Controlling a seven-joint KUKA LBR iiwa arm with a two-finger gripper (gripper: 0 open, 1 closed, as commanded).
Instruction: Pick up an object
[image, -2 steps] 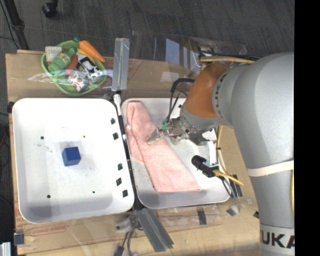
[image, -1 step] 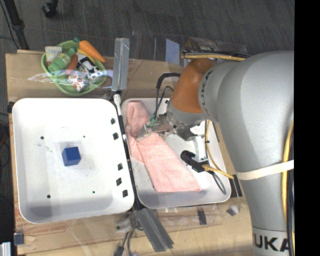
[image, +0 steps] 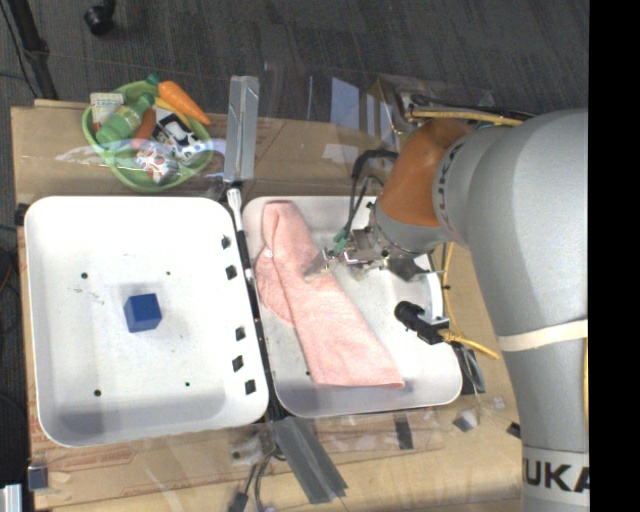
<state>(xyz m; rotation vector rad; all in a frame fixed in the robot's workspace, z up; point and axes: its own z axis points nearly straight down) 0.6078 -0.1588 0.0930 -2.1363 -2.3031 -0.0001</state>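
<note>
- The right shallow white plastic bin (image: 452, 385) holds one pink terry cloth towel (image: 318, 300), folded into a long strip. Its long axis runs on a slant, from the bin's far left corner down toward the near middle, and its broader end lies nearest the camera.
- The grey arm with an orange band (image: 470, 190) reaches into this bin from the right. Its two-finger gripper (image: 335, 252) sits at the towel's right edge, about midway along the strip. Whether the fingers are spread or closed I cannot tell, nor whether any cloth is caught between them.
- The left shallow white plastic bin (image: 60, 400) holds one small blue cube (image: 143, 312), left of centre, well apart from the walls.
- Beyond the left bin stands one green wire-mesh bowl (image: 135, 178) of mixed toys, an orange carrot (image: 181, 100) among them.
</note>
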